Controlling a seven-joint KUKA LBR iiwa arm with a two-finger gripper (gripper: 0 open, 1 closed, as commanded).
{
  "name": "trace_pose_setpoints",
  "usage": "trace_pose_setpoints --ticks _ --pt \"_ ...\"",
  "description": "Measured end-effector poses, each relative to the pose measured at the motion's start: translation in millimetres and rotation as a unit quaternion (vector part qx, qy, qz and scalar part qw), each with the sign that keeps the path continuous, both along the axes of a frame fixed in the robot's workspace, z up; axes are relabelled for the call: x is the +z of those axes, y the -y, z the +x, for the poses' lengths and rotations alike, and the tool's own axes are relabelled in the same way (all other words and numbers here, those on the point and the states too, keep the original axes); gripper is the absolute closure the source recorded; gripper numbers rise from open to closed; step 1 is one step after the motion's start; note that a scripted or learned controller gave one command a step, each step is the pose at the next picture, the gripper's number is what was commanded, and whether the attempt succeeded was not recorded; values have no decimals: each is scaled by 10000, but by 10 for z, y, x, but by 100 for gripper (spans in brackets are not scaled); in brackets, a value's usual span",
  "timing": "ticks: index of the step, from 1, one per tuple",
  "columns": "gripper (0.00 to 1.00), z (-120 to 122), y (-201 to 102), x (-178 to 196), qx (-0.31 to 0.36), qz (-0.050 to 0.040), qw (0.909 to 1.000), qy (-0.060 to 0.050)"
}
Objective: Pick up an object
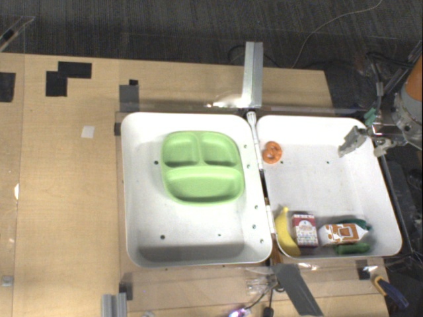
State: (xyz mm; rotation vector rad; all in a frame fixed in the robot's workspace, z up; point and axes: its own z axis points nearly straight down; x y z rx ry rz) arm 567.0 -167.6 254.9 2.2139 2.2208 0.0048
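Observation:
My gripper hangs over the right rim of the right bin, open, with nothing between its fingers. One grey finger points down-left over the bin floor. An orange round object lies at the bin's upper left, well to the left of the gripper. Along the near wall lie a banana, a small red carton, a brown and white carton and a green object.
The left bin holds a green divided plate. A metal post stands behind the seam between the bins. Cables and the arm's body crowd the right edge.

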Motion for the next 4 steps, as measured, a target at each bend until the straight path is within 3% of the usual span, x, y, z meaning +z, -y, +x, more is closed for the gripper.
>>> trace_pose_setpoints --ticks 1,2,3,4 --pt "0 -143 383 -88 55 -2 10000 -3" --pt "0 -692 380 343 -2070 12 9783 -5" --pt "0 -754 115 -1636 -1214 9 9926 47" --pt "0 -176 139 -579 434 2 9991 -4"
